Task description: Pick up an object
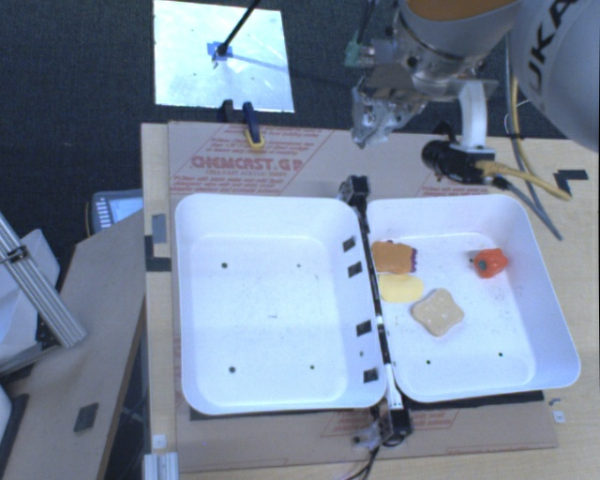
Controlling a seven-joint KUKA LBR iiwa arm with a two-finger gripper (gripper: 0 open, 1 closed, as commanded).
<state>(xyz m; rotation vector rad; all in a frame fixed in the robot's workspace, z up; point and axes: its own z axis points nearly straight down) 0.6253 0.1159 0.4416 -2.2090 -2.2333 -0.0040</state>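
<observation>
- The arm enters from the upper right, grey with an orange band at the top edge of the frame
- The gripper hangs above the board behind the bins, well clear of both, over the far end of the seam between them
- Its tips look close together with nothing visible between them, but the metal is blurred, so how far it is open cannot be told
- The right bin holds four things, all in its far half
- An orange slice with a purple edge lies by the bin's left wall, near the seam
- A yellow disc lies just in front of the slice, touching or nearly touching it
- A tan piece, squarish with rounded corners, lies just right of and in front of the disc, their edges about meeting
- An orange-red toy with a dark green spot sits apart from the other three, toward the bin's right side
- The left bin shows only small dark marks on its floor
- Black clips join the two bins along the seam
- A yellow clamp sits at the far edge of the board, which bears red lettering
- A shiny plate lies on the dark floor beyond the bench
- Yellow cables run behind the right bin's far corner
</observation>
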